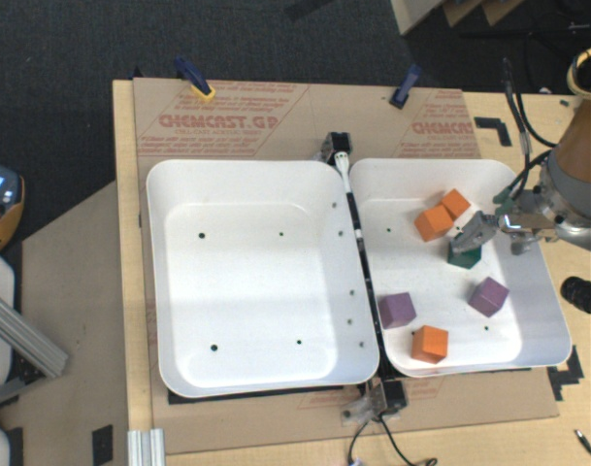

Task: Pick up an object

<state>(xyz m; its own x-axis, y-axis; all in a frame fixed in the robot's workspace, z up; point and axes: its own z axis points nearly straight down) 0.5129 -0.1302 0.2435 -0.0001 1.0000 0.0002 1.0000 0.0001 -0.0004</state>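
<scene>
Gripper is low over the right bin, reaching in from the right, its tips at a dark green block that lies just under and beside them. Whether it is released or clenched, I cannot tell, since the wrist hides that part. Two orange blocks sit touching each other just to the upper left of the green one. A purple block lies nearby below, another purple block sits nearer the divider, and a third orange block rests by the front rim. The left bin stands alongside on the worktop. By my judgement this is the grasp step on the green block; next comes a firm close, then a straight lift clear of the orange pair.
</scene>
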